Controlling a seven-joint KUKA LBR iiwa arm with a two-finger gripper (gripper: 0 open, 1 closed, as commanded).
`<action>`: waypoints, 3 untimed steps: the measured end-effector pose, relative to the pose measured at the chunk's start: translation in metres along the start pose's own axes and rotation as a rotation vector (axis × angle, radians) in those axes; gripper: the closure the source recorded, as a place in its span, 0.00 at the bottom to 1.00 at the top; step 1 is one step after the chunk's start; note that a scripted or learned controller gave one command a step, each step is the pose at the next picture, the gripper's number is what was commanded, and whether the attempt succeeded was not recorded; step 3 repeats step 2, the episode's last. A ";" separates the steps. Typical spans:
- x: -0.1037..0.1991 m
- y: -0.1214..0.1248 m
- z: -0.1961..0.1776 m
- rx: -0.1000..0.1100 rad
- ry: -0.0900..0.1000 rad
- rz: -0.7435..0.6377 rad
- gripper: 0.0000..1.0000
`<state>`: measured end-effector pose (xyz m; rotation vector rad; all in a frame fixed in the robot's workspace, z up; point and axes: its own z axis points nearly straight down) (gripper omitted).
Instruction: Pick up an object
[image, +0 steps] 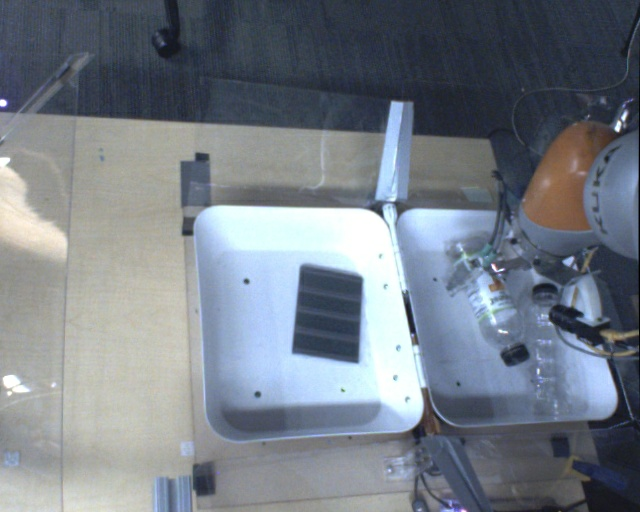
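A dark ribbed rectangular block (328, 312) lies flat in the middle of the left white bin (230, 400). In the right white bin (440, 370) a clear plastic bottle (493, 308) lies on its side, with a small black cap (514, 353) just below it. A second clear plastic item (545, 372) lies toward that bin's lower right. My gripper (478, 262) reaches in from the right, low over the upper end of the clear bottle. The grey wrist and orange band (560, 185) rise behind it. Glare and clear plastic blur the gripper tip.
A metal divider strip (396, 150) runs up from the joint between the two bins. Cables and a black connector (575, 322) hang over the right bin's right side. Wooden bench (110, 300) extends to the left of the bins.
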<state>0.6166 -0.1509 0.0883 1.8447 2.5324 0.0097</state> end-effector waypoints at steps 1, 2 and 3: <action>0.000 0.002 -0.012 -0.007 -0.003 -0.001 1.00; 0.021 0.055 -0.091 0.002 0.000 -0.016 1.00; 0.021 0.055 -0.091 0.002 0.000 -0.016 1.00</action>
